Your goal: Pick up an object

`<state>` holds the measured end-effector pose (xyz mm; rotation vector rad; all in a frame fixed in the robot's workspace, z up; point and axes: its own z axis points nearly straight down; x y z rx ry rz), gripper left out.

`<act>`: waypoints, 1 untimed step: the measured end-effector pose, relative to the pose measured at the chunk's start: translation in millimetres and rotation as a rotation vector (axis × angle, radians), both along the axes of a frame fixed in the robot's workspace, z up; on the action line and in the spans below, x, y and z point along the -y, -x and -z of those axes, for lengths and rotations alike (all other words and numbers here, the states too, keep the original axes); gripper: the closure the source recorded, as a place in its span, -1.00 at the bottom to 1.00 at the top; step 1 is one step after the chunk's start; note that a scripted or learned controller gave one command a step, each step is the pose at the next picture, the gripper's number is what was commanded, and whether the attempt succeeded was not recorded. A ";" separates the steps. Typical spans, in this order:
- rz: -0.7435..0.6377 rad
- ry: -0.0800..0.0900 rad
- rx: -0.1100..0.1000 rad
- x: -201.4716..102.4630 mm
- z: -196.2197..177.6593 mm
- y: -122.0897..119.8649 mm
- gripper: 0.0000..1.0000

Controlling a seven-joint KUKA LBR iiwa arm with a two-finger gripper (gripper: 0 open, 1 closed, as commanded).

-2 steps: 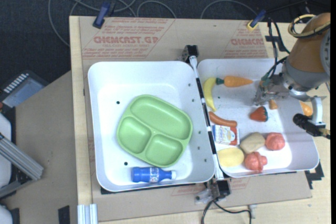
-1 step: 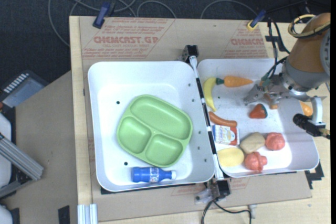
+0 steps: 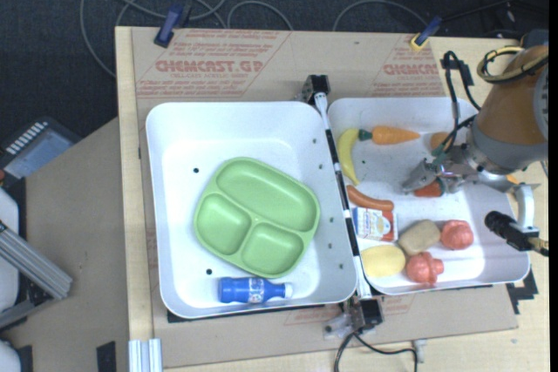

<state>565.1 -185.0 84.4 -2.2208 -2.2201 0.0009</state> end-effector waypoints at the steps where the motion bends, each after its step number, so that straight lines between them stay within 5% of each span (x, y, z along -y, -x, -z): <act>1: 0.001 0.001 0.003 0.2 -10.3 -0.6 1.00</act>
